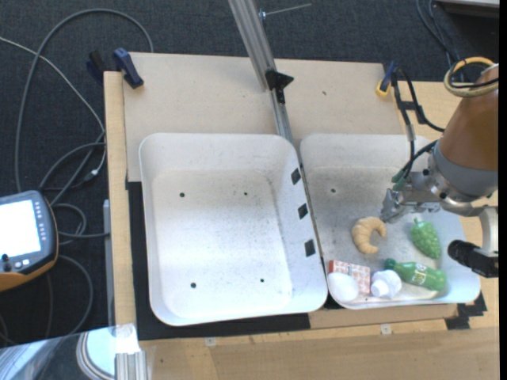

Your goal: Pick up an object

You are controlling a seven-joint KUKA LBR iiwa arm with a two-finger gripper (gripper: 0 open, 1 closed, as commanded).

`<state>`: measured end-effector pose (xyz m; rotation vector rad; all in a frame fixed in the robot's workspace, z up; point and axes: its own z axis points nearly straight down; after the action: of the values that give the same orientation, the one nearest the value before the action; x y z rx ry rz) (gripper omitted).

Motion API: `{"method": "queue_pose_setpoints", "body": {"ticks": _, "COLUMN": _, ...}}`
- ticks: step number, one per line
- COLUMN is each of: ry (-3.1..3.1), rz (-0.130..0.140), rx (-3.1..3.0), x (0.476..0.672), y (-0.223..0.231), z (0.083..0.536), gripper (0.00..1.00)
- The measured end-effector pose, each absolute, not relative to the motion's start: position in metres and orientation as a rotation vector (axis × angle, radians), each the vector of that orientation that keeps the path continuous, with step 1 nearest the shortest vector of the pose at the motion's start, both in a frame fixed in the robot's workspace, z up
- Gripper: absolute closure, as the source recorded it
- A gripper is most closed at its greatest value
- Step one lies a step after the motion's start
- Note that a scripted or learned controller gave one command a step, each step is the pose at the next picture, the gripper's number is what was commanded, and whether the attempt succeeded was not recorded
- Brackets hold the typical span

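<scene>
Arm reaches leftward, end effector (394, 205) low just above croissant (368, 233); finger state unclear.

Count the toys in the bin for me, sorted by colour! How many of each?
Tan: 1, the croissant
Green: 2, the bunch of grapes and the green bottle
White: 1, a rounded white object at the bin's near edge
Red and white: 1, the small packet
Total: 5, all in the right bin

croissant (368, 234), grapes (425, 238), bottle (417, 274), R bin (348, 153)
</scene>
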<state>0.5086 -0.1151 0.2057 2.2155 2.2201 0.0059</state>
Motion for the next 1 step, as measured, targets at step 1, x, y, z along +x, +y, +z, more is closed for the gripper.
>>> {"method": "queue_pose_setpoints", "body": {"ticks": 1, "ry": 2.220, "rz": 0.006, "rx": 2.215, "x": 0.5059, "y": -0.1131, "z": 0.2501, "gripper": 1.00}}
